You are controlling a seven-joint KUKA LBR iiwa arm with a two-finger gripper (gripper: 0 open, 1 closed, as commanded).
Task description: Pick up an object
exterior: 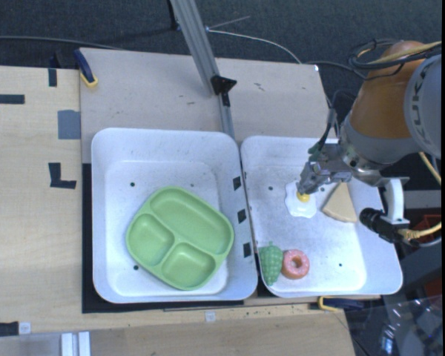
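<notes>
Gripper (309, 186): low over fried-egg toy (300, 202), grip state indeterminable. Risk: flat egg slipping free; tan wedge (341, 205) just right of egg getting nudged.

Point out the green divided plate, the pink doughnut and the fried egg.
green divided plate (179, 237): camera view, on the ridge where its three compartments meet.
pink doughnut (295, 265): camera view, on its ring, near the hole.
fried egg (300, 206): camera view, on the white below the yolk.
</notes>
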